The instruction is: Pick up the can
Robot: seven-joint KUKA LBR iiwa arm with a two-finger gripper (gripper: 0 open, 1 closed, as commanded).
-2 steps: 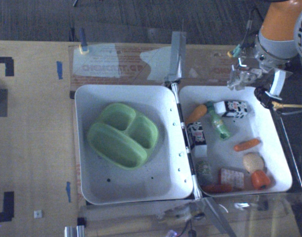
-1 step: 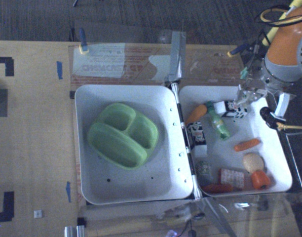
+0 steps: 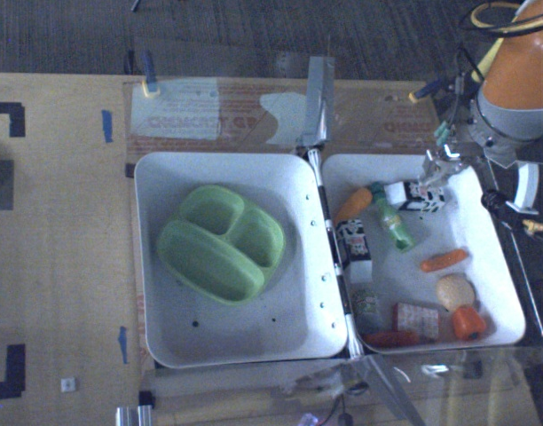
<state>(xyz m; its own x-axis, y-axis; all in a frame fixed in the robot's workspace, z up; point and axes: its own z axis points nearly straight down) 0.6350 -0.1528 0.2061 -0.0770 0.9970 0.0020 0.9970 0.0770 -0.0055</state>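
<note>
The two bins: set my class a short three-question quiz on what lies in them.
1. True or false: the green divided plate lies in the left bin.
2. Which lies nearer the gripper? A) green bottle B) orange cup
3. Fill in: the loose carrot lies in the ___ bin.

Key: 1 true; 2 A; 3 right.

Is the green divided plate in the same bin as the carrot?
No, the green divided plate lies in the left bin; the carrot is in the right bin.
</note>
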